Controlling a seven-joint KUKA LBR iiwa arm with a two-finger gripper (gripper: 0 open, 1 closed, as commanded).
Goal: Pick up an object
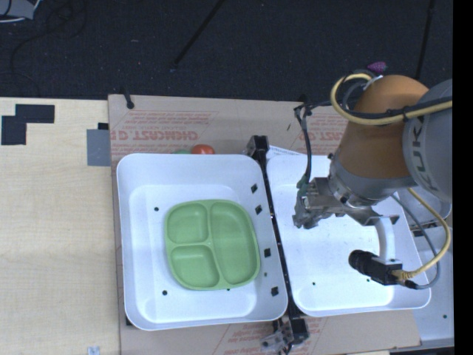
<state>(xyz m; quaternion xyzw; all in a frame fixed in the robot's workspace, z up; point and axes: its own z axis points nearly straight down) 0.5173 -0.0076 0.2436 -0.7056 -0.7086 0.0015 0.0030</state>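
Gripper (pixel 307 217) sat low over the right bin (pixel 332 287) — finger state unclear, can't tell. Green plate (pixel 212 244) lay in the left bin (pixel 140 198).

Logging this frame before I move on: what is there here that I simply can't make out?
- Gripper, camera view: dark and small against the right bin; its state and any grasp are unreadable.
- Right bin floor: partly covered by the arm.
- Red-orange object: mostly hidden behind the left bin's far rim, identity unclear.
- Green divided plate: compartments look bare, though small items would be hard to see.
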